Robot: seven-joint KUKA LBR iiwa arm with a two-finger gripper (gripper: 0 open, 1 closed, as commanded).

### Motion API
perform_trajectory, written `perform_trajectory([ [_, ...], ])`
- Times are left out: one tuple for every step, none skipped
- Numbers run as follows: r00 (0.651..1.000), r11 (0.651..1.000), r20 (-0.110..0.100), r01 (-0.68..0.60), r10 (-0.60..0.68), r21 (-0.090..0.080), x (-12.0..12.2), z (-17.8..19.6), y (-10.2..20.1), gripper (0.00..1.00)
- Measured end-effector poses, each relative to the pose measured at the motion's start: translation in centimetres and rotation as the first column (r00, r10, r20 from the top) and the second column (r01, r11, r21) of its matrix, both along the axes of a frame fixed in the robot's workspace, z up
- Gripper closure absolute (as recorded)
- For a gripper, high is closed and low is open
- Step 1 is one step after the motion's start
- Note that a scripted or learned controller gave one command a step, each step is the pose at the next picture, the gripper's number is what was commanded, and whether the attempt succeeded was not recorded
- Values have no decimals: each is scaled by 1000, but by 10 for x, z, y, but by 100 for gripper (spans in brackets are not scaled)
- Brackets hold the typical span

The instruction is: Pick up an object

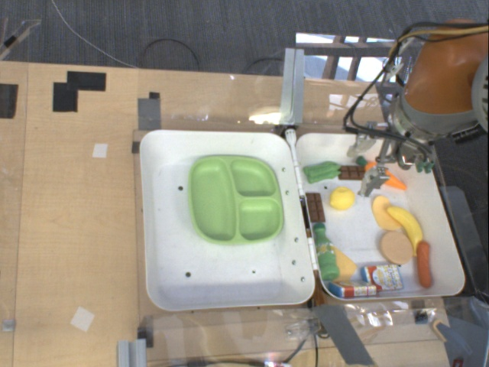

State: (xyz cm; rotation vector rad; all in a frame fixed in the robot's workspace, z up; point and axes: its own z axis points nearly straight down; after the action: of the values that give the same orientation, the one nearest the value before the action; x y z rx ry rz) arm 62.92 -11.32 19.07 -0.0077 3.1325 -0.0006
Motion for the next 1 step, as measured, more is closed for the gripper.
perform_trajectory([
  [1000, 1000, 5, -21, 21, -1, -84, -95, -14, 0],
])
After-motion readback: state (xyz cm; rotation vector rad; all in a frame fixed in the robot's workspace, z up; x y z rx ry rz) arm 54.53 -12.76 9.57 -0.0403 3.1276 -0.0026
